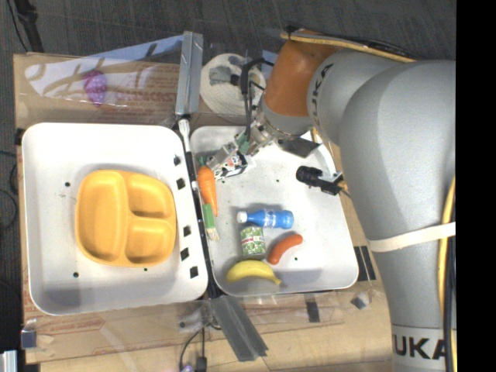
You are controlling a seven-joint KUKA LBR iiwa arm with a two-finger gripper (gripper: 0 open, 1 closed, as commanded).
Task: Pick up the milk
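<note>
A small black-and-white patterned milk carton [230,162] lies tilted in the right white bin [329,231], clamped between the gripper [240,152] jaws

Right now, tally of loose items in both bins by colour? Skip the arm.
Yellow: 2, the divided tray in the left bin and the banana in the right bin
Orange: 1, carrot
Red-orange: 1, sausage
Blue and white: 1, bottle
Green: 1, can
Black and white: 1, small carton beside the hand
Total: 7
</note>
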